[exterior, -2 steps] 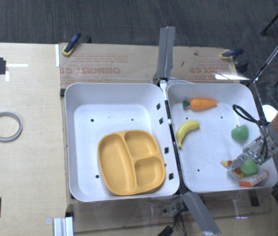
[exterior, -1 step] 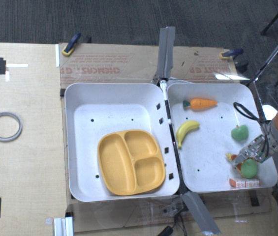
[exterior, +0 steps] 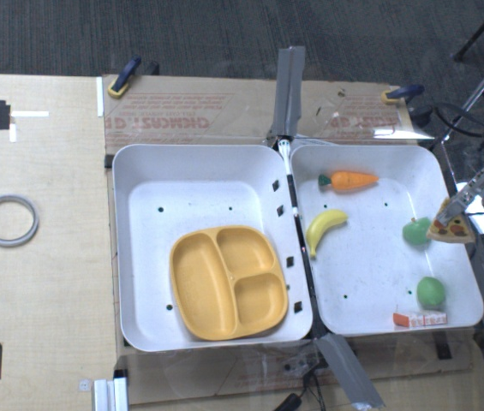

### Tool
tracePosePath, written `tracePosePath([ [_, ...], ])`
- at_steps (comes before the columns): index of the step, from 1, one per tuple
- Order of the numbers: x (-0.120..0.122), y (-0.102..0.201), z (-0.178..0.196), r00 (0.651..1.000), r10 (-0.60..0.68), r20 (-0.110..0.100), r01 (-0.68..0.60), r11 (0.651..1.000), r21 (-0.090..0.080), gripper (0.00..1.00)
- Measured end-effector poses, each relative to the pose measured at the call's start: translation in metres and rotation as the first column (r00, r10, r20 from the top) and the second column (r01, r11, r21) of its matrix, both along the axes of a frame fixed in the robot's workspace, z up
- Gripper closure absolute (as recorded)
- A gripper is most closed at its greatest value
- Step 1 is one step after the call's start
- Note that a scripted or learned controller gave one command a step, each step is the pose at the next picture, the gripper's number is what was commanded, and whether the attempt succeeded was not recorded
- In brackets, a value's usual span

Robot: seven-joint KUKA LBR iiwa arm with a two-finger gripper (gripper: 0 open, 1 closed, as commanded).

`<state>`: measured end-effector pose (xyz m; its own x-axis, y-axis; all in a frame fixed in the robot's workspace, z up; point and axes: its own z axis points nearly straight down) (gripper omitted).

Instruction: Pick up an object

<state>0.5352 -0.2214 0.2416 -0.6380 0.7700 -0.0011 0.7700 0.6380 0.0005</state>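
Rightward, tool (exterior: 463,205) grasping pizza slice (exterior: 452,228), long axis level, tip pointing left.

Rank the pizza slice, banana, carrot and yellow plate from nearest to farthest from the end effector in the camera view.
End effector sits at the right bin's right rim.
1. Pizza slice: right at it, on the rim.
2. Carrot: right bin, far side.
3. Banana: right bin, by the divider.
4. Yellow plate: left bin.
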Motion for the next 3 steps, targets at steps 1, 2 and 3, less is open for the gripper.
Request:
tracePosePath([
  [1,0.015,0.000,0.192,0.966,0.260,0.002,-0.260,0.966,-0.002,1.00],
  [2,0.055,0.000,0.200,0.798,0.603,0.002,-0.603,0.798,-0.003,1.00],
  [3,0.066,0.000,0.200,0.527,0.850,0.002,-0.850,0.527,-0.004,1.00],
])
